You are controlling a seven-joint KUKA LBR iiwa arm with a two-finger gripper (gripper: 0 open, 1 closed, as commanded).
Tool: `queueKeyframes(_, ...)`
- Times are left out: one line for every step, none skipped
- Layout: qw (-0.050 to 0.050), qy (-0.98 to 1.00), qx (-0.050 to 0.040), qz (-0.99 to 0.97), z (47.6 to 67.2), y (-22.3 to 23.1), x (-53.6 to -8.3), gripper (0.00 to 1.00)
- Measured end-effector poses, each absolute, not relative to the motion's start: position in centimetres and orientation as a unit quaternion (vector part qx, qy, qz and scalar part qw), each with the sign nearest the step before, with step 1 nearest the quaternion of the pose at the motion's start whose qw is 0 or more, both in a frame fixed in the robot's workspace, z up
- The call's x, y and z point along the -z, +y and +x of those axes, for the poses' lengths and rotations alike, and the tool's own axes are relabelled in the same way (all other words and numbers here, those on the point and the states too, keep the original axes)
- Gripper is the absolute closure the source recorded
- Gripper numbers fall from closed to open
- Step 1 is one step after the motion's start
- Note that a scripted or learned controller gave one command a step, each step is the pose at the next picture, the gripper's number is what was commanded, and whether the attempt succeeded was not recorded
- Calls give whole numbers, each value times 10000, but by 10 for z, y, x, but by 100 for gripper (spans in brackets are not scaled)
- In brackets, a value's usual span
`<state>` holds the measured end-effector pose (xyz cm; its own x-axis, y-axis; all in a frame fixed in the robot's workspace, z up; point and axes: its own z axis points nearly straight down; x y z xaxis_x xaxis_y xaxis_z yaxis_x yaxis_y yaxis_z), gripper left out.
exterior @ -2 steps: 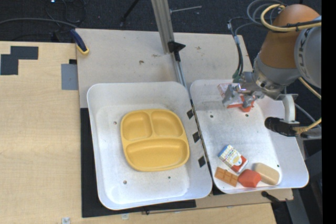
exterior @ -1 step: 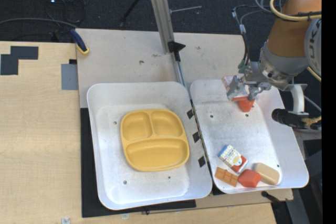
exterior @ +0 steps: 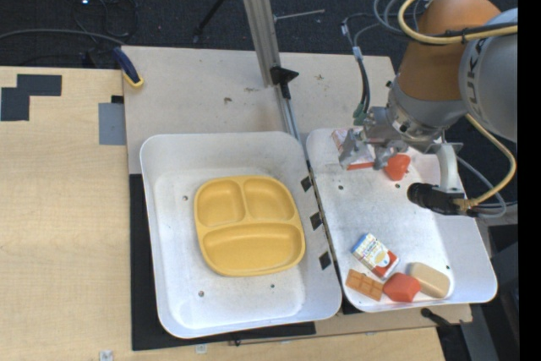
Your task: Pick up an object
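Note:
My gripper (exterior: 374, 150) hangs low over the far end of the right bin (exterior: 397, 216), close to the bin's back rim. An orange-red object (exterior: 396, 166) lies just to its right, beside the fingers, and a thin red strip (exterior: 361, 166) shows under them. At the bin's near end lie a small white carton with blue and orange print (exterior: 373, 252), a waffle-like brown piece (exterior: 365, 285), a red block (exterior: 401, 287) and a tan bread-like piece (exterior: 429, 280). I see nothing clearly held between the fingers.
The left bin (exterior: 169, 182) holds a yellow divided tray (exterior: 249, 225). An aluminium post (exterior: 261, 21) rises behind the bins. A black cable connector (exterior: 427, 197) lies over the right bin's right side. The arm's orange band (exterior: 448, 21) looms above.

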<state>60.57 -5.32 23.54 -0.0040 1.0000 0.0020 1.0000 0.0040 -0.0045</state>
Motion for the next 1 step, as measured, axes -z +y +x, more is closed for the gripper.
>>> queueKeyframes(23,-7089,-8,-7053,602,2,-225,100)
